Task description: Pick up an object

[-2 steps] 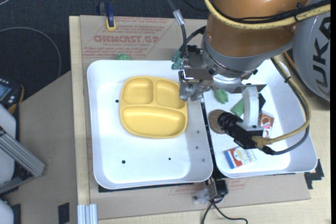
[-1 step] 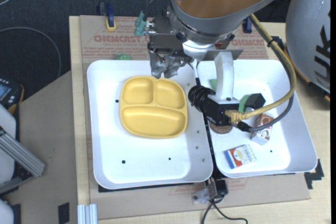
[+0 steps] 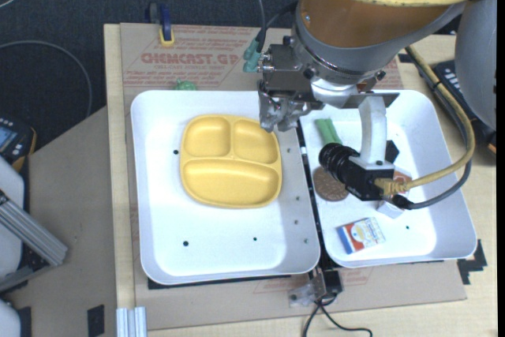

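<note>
Bench: two white bins side by side on a board, dark floor behind.
Claw: we see the gripper low at the left bin's right edge; whether it's apart or together we cannot tell.
Plate: the yellow plate lies in the left bin, its upper right rim just beside the claw.
Advice: we'd take the rim squarely, then lift slowly.
Neighbours: a card and green stick lie in the right bin.
</note>
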You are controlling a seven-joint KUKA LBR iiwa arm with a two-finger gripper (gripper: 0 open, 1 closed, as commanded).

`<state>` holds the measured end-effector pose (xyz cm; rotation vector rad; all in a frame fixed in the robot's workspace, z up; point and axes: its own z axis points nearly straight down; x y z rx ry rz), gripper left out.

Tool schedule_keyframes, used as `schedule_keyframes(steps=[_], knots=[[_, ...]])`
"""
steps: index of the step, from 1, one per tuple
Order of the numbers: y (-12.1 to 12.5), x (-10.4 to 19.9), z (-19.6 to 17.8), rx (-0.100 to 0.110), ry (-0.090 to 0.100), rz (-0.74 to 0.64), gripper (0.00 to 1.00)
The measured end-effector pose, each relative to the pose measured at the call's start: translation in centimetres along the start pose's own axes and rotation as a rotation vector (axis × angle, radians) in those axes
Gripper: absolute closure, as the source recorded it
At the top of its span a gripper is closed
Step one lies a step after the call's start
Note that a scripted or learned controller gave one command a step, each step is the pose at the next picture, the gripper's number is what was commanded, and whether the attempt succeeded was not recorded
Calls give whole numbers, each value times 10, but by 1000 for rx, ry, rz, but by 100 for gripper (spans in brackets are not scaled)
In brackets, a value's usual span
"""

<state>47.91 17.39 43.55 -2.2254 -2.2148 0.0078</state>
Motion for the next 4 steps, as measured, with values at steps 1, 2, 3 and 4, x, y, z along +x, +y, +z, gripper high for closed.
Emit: schedule_keyframes(steps=[1,2,3,4], knots=[[16,50,129,9,-3,-8,100],[3,-21,43,-15,4,2,100],[1,-30,13,-10,4,-3,100],[1,-29,5,-9,3,-5,100]])
